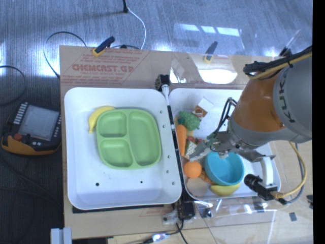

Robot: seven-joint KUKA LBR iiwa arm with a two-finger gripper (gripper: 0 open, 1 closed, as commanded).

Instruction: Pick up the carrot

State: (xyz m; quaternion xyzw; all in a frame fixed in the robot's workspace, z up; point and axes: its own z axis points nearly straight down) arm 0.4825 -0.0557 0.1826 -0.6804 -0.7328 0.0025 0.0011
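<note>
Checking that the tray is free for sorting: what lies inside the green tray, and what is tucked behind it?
The green tray shows three bare compartments. A yellow banana pokes out from behind its upper-left corner; the tray's rim covers the rest of it.

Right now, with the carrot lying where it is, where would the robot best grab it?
Probably mid-length on the carrot, coming straight down. It lies long and thin along the right bin's left wall, with broccoli at its top end and an orange near its lower end. The fingers would close across its narrow width, though the wall leaves little room on that side.
</note>
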